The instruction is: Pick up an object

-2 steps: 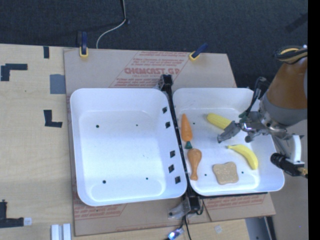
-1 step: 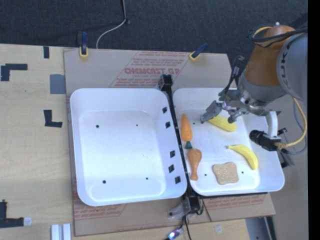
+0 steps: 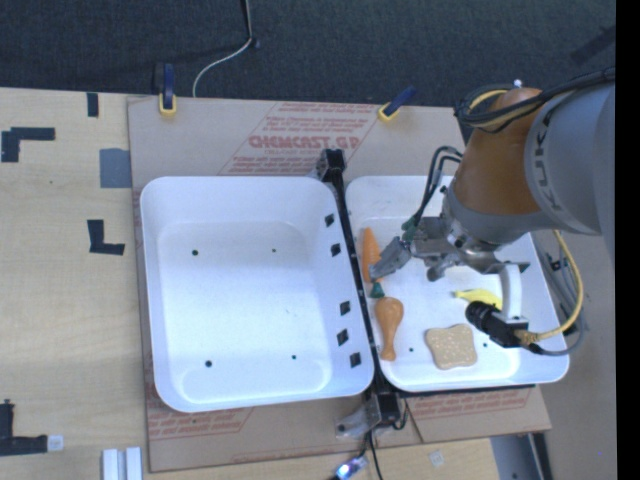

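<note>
While hovering right of centre, gripper (image 3: 388, 260) open over carrot (image 3: 368, 249), holding nothing; drumstick (image 3: 388, 324) just below.

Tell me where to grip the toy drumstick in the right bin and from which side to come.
Grip the drumstick across its narrow lower shaft, or just below the rounded meaty top, coming straight down from above. It lies flat, lengthwise along the bin, close to the divider on its left, so the fingers likely fit best closing across its width. The bread slice lies apart on its right.
</note>
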Available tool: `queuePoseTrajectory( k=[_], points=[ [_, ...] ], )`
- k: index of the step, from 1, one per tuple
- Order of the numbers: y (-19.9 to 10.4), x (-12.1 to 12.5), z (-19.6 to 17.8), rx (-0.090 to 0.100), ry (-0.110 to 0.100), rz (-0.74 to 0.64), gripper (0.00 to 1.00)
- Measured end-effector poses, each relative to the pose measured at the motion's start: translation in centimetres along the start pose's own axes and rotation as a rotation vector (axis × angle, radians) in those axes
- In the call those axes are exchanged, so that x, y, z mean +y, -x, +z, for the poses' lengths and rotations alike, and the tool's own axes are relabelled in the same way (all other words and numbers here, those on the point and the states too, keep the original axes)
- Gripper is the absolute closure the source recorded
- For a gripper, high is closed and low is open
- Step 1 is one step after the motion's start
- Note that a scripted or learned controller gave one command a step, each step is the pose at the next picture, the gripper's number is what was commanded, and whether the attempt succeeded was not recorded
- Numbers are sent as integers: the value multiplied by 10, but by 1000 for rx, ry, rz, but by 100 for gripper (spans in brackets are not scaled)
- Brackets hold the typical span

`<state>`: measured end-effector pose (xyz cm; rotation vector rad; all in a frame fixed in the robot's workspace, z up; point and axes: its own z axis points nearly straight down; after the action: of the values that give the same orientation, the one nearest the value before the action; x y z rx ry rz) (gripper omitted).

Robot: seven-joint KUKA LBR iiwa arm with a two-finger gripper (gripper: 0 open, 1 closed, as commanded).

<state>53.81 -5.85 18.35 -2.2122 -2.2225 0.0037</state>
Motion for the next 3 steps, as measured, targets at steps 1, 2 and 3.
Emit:
queuePoseTrajectory(
  k=[1, 2, 3],
  points=[
    [-44, 10, 0, -1, 3, -1, 0],
    [27, 30, -1, -5, 5, 9, 0],
    [-18, 28, 0, -2, 3, 1, 0]
  ],
)
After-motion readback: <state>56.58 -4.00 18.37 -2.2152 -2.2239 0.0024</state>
